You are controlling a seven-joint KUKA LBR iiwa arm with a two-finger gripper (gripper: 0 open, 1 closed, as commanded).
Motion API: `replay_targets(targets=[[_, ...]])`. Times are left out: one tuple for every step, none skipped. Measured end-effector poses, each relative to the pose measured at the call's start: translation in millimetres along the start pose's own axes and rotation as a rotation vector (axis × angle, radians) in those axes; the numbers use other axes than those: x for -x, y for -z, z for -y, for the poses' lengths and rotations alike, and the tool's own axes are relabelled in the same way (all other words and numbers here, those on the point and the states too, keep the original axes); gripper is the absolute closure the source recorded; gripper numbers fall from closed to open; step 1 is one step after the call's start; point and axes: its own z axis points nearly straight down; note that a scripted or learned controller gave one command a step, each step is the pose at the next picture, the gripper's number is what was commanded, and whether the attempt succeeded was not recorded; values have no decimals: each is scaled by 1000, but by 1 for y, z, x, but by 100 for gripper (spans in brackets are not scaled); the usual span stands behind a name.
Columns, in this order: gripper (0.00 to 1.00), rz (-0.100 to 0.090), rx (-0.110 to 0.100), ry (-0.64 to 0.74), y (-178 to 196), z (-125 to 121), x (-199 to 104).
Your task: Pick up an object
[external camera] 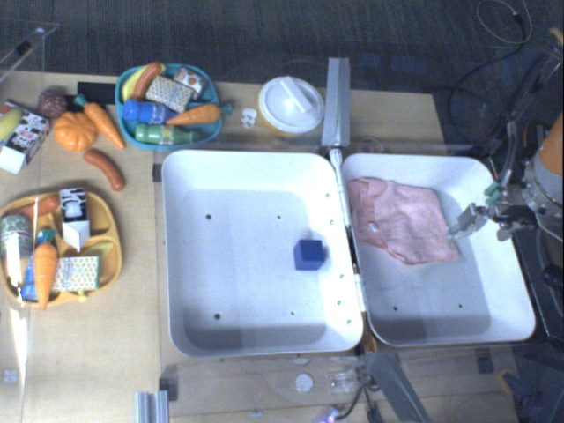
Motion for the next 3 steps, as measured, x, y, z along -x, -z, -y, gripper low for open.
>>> replay_targets(targets=[[0,1,6,54,-145,-40,-18],[0,6,18,215,-149,-42,-55],[0,2,14,69,-151,-113,-69]])
